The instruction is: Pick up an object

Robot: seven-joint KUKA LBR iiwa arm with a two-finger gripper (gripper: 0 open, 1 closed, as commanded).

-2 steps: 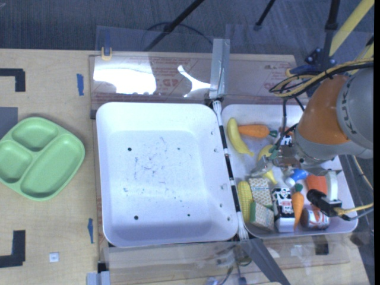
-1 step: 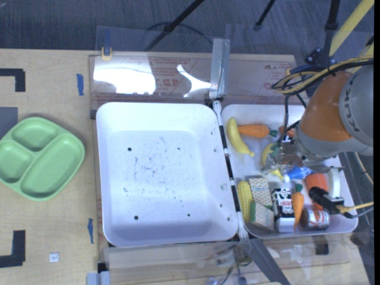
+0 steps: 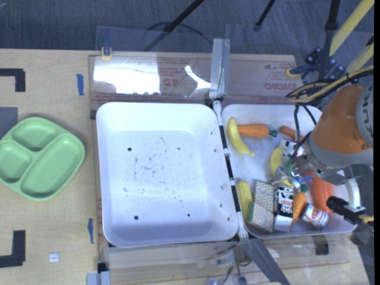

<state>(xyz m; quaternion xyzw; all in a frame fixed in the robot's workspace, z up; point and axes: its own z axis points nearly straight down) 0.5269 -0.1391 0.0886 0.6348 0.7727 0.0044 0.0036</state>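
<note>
Wooden bench (image 3: pixel 47 230) bears two white bins. Over the right bin (image 3: pixel 261 114) (the crowded one) the gripper (image 3: pixel 295 170) sits low among toy food; its grasp cannot be told. Bananas (image 3: pixel 236 136) and carrot (image 3: pixel 255 130) lie just beside.

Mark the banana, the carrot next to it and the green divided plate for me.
banana (image 3: pixel 236 136): camera view, middle of its curved yellow body.
carrot (image 3: pixel 254 130): camera view, middle of its orange length.
green divided plate (image 3: pixel 59 174): camera view, outer rim of its large compartment.
</note>
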